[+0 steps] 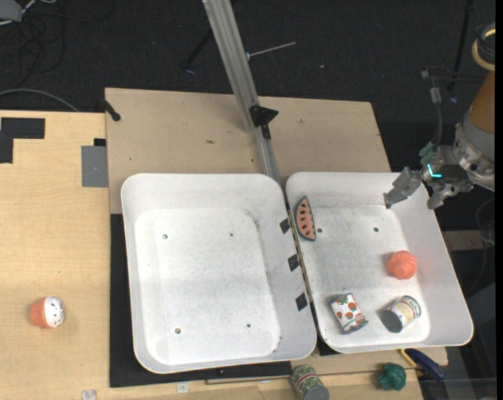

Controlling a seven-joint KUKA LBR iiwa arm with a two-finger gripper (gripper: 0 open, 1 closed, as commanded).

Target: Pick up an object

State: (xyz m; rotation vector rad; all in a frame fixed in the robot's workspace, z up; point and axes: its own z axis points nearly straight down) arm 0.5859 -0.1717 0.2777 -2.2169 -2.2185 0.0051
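A: While the arm is seen at the right edge of the frame, the gripper (420, 192) is held above the upper right corner of the right bin (351, 192), and two fingers are seen spread apart with nothing between them.

B: Agreed, an open pair it is, and no object is gripped. Four things are counted in that bin. A watermelon slice (305, 218) is laid against the left wall, upper part, red face with dark seeds.

A: An orange ball (403, 264) is spotted right of centre, well apart from the slice. Below it, near the lower right corner, a small can (400, 313) is tipped on its side, dark end turned to the lower left.

B: Can a label be read on that can?

A: A pale wrapper is made out, but the print is too small to be read. Just left of it, a small white carton (348, 312) with red spots is set down; no wording can be deciphered there either.

B: The left bin (134, 223) is noted beside it, walls touching along the middle.

A: Outside the bins, an orange and white ball (47, 312) is seen on the wooden table (34, 223) at lower left, and a green object (392, 377) is seen at the bottom edge, below the right bin.
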